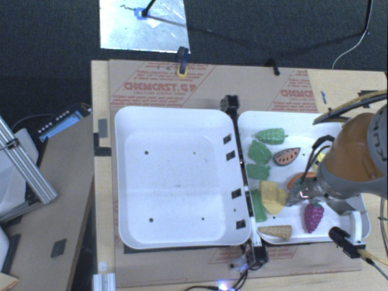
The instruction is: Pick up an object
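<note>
Counter (151,77): cardboard-covered, carrying two shallow white bins side by side.

Left bin (130,123): white floor with a few small dark specks.

Right bin (303,119): holds all the toy food, crowded toward its left half.
- Green corn cob (270,136), at 12 o'clock in the bin
- Green leafy piece (259,153), just below the corn
- Watermelon slice (286,156), at 3 o'clock from the leafy piece
- Second green piece (257,171), against the left wall
- Orange piece (301,178), near bin centre, partly hidden by the arm
- Yellow cheese wedge (271,196), touching a long green piece (259,206) on its left
- Purple grapes (313,216), at 5 o'clock from the cheese
- Tan wafer-like piece (276,231), at 6 o'clock along the front wall

Arm (357,159): grey with orange band, entering from 3 o'clock, covering the bin's right half.

End effector (298,194): low over the bin, between the cheese, the orange piece and the grapes; whether it is open or closed, or has hold of anything, cannot be told at this resolution.

Risks, as judged: the items lie close together, so a closing grip may catch two at once or nudge a neighbour aside; the cheese wedge's slanted faces may let it slip out; the rounded grapes may roll away on contact; a descent aimed between items would close on nothing
</note>
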Available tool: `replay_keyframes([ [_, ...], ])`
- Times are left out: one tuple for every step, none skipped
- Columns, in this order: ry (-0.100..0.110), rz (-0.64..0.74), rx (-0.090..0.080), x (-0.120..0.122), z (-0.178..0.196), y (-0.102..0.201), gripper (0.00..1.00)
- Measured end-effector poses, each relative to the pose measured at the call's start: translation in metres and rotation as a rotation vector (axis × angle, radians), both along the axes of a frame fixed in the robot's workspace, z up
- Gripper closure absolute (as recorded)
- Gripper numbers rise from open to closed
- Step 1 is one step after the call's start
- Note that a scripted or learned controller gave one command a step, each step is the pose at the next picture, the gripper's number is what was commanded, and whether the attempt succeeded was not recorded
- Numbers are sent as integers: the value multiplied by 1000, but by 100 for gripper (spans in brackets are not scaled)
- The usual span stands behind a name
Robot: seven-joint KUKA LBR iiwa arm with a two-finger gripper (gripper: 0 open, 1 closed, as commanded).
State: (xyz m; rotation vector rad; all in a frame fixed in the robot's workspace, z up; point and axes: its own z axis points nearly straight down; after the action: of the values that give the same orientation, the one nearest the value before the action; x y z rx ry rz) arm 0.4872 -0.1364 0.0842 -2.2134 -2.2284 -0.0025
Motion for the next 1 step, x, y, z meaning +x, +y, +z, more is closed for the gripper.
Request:
replay_keyframes([
  [-7, 3, 0, 32, 51, 54, 100],
])
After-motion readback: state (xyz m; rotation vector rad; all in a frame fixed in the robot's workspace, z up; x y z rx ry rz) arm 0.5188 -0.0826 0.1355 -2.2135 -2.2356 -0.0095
